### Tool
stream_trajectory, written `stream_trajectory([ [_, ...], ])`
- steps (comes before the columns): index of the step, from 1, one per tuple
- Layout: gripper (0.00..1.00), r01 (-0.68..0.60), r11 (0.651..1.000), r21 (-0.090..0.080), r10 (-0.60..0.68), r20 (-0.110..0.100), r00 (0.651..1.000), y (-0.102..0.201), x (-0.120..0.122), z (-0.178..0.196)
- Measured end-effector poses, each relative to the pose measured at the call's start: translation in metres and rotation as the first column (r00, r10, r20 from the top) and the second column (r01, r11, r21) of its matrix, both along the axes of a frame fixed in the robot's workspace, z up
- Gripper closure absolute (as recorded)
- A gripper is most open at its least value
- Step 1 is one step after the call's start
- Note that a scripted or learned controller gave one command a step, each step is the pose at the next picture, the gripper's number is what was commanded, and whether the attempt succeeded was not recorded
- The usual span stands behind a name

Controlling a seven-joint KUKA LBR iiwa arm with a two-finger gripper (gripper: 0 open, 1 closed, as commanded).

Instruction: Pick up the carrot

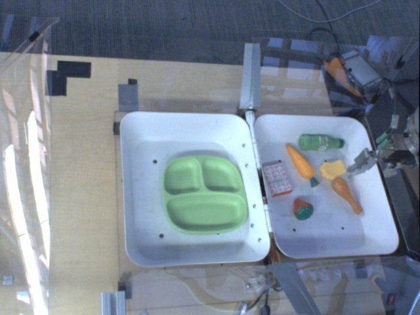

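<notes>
Lying in right bin (374, 238): carrot (300, 162), untouched.

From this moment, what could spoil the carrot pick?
The orange tapered carrot lies among clutter in the right white bin: a yellow block and an orange drumstick-shaped toy lie between it and the end effector, so a reach might nudge them or grab the similarly orange toy instead.

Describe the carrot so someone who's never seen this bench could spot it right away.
Look in the right bin, the one without the green tray. The carrot lies near its middle, below the green bottle. It is plain orange, tapered, with a small green tip, unlike the browner drumstick-shaped piece.
</notes>
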State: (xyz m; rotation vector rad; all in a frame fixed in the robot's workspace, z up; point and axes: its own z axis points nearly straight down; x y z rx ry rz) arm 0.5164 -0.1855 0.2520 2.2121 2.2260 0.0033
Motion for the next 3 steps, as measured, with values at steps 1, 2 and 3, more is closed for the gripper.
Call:
stream_trajectory([
  [1, 0.00, 0.277, 0.961, 0.002, -0.277, 0.007, 0.961, 0.022, 0.075, -0.164],
  [2, 1.00, 0.272, 0.962, 0.005, -0.272, 0.010, 0.962, 0.024, 0.077, -0.152],
  [3, 1.00, 0.374, 0.927, 0.002, -0.374, 0.002, 0.927, 0.081, 0.107, -0.076],
])
